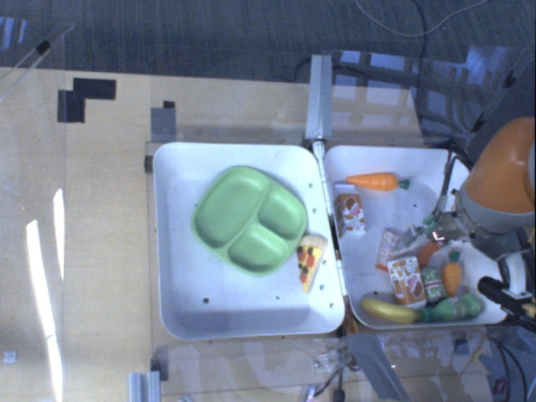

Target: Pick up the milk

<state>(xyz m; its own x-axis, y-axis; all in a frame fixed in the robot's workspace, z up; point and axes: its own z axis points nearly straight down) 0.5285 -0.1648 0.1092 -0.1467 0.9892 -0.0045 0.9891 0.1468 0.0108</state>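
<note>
- End effector (429, 231) low over the right bin (419, 159), down among the crowded packets near its right wall; reaches in under the grey arm with the orange band (502, 167)
- Open or closed: cannot tell, with the tip lost in glare and clutter; nothing visibly gripped
- Milk (350, 213), judged to be the small white-and-red carton: lies flat on the bin floor, just beside the divider wall between the two bins, below the large carrot (373, 181)
- Well apart from the end effector, so likely not the thing being approached at this pose
- Nearer the tip instead: a pale packet (389, 247), an orange juice carton (405, 280), a small green box (433, 284) and a small carrot (452, 275), all packed close, probably just as they landed
- Along the front wall: banana (389, 310) and a dark green vegetable (456, 308)
- Left bin (176, 300) with a green divided plate (249, 218) and a pizza slice (310, 263) leaning at its right wall
- Next move, as a judgement: needs a shift across toward the divider; little room on the wall side of the carton, so risks a scrape or a missed grip
</note>
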